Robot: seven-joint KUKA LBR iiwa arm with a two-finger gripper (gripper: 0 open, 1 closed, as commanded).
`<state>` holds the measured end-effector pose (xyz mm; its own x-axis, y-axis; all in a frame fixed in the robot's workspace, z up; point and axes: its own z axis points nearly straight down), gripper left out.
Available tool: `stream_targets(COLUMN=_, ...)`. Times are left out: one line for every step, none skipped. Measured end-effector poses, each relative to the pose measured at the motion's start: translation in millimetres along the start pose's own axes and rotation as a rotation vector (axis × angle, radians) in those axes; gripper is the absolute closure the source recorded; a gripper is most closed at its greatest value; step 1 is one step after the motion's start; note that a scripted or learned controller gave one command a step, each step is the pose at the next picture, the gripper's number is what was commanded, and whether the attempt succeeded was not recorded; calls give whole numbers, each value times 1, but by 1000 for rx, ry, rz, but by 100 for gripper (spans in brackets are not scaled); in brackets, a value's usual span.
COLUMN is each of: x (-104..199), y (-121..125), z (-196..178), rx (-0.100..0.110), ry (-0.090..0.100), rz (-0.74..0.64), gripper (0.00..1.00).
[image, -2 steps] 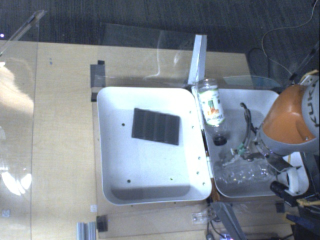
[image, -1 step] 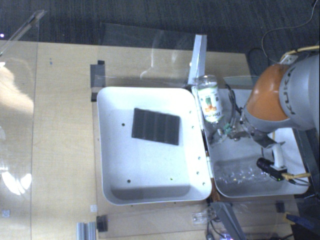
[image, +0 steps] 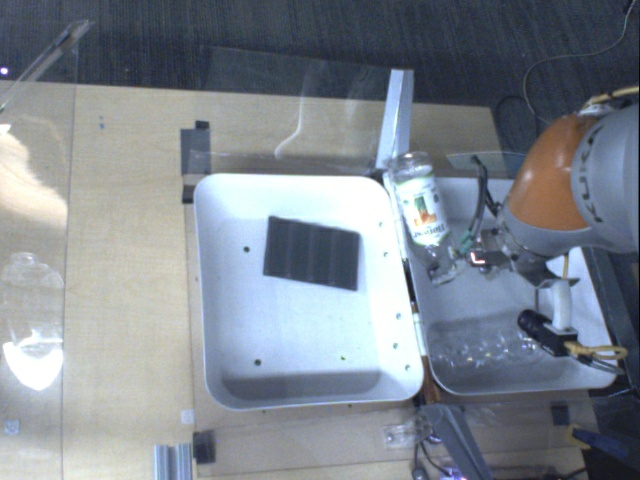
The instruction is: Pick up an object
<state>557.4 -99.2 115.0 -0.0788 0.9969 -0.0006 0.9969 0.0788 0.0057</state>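
A clear plastic bottle (image: 421, 206) with a white, green and orange label lies in the right bin (image: 520, 373), along its left wall, with its narrow end pointing toward the bin's middle. My gripper (image: 474, 256) hangs low over the right bin, just right of the bottle's narrow end, under the grey arm with the orange band (image: 548, 183). Nothing is seen held. A flat dark grey rectangular pad (image: 311, 253) lies in the upper middle of the left bin (image: 228, 368).
A clear, crinkled plastic item (image: 482, 346) lies near the front of the right bin. A grey upright post (image: 396, 118) stands behind the two bins where they meet. Clear panels stand at the back and left of the bench.
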Motion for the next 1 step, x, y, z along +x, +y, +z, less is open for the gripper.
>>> stream_targets(x=-1, y=67, z=27, rx=-5, ry=-2, rz=-260, gripper=0)
